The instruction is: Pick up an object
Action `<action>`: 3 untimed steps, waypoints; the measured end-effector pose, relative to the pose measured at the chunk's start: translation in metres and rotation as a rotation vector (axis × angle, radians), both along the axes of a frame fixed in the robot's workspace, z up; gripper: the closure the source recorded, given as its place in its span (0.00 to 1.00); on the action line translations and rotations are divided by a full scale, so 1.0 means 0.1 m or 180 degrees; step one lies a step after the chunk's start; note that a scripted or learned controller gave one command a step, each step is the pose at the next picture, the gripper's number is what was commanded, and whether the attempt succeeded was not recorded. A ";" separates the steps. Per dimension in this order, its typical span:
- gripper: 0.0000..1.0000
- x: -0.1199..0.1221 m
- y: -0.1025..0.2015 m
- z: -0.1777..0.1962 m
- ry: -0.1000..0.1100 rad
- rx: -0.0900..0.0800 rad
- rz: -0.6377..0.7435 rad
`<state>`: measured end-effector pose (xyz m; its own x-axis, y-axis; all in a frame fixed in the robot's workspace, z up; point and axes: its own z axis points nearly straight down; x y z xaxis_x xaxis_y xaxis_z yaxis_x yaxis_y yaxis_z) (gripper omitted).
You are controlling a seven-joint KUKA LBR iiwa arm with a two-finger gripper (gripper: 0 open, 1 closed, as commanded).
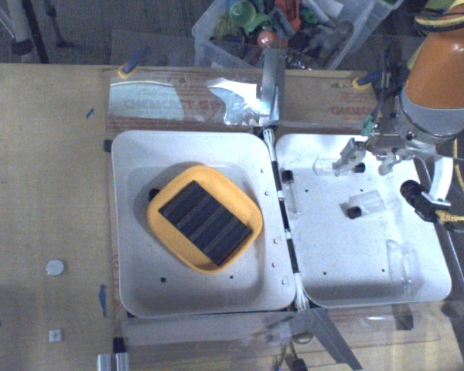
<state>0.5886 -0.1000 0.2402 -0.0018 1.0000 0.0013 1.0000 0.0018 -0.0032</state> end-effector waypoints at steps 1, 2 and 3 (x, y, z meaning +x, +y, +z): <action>0.00 -0.08 -0.49 -1.52 -0.0032 -0.0008 0.0364; 1.00 -0.06 -0.49 -1.41 -0.0052 -0.0012 0.0356; 1.00 -0.49 -1.08 -1.52 -0.0025 -0.0013 0.0432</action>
